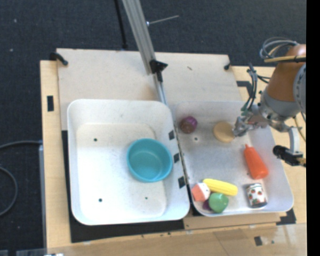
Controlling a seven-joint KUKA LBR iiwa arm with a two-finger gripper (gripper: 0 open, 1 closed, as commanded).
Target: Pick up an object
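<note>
Arm: we see the grey arm with its orange band [284,84] reaching in at the right, above the right bin [202,143].
Jaws: the gripper [240,128] sits low over the right bin, just beside the tan round object [223,132] and seemingly touching its right edge; we cannot tell how far the jaws are parted, and we see nothing held between them.
Tan round object: in the upper middle of the right bin, lying on the bin floor.
Purple ball [188,124]: left of the tan round object, near the bin's left wall.
Orange bottle [255,162]: below and right of the tan round object, lying down.
Yellow piece [220,187]: well below the tan round object, near the bin's front wall.
Green ball [217,202]: just under the yellow piece.
Small can [255,194]: right of the yellow piece.
Left bin [96,121]: beside the right bin on the tabletop [112,73], holding a blue bowl [149,160] upright.
</note>
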